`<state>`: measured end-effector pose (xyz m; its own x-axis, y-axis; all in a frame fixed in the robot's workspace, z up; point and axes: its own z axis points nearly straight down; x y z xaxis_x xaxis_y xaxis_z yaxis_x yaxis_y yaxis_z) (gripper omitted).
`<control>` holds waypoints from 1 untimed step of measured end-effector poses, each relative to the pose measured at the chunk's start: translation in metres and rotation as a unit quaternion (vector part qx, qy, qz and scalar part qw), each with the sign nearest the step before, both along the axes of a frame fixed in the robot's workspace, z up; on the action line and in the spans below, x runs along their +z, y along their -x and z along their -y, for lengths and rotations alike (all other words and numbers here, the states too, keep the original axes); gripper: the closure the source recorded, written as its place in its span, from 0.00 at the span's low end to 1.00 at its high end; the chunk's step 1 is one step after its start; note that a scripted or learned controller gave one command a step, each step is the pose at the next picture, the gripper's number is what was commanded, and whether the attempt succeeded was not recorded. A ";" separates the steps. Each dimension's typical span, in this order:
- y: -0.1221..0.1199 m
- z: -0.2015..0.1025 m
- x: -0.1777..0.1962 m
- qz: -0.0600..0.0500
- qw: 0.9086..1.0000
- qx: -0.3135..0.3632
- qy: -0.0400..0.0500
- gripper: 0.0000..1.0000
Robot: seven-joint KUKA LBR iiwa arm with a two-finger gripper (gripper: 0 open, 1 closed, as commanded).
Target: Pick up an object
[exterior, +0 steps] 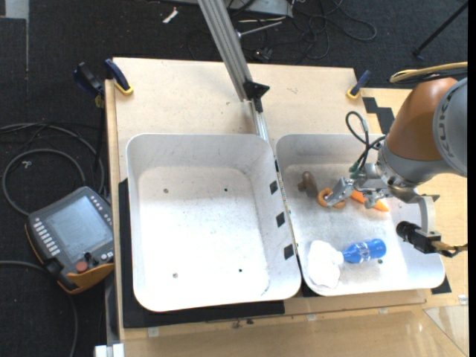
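In the right bin (pixel 416 277), my gripper (pixel 348 191) hangs low over an orange object (pixel 328 198), whose ends stick out left and right of it; its middle is hidden under the gripper. A small brown piece (pixel 306 182) lies just left of that. Nearer the front lie a blue bottle (pixel 365 251) and a crumpled white item (pixel 324 264), both apart from the gripper. The grey and orange arm (pixel 420 129) reaches in from the right.
The left bin (pixel 141 162) stands beside the right one, sharing a raised middle wall (pixel 279 199). A slanted metal rail (pixel 227 39) runs from the back down to that wall. A teach pendant (pixel 71 236) lies off the bench, left.
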<state>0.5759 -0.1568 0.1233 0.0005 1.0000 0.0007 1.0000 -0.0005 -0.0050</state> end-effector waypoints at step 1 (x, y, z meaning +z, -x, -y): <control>-0.002 0.000 0.014 0.003 1.000 0.000 0.001 1.00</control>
<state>0.5774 -0.1571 0.1369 0.0002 1.0000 -0.0006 1.0000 -0.0002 0.0014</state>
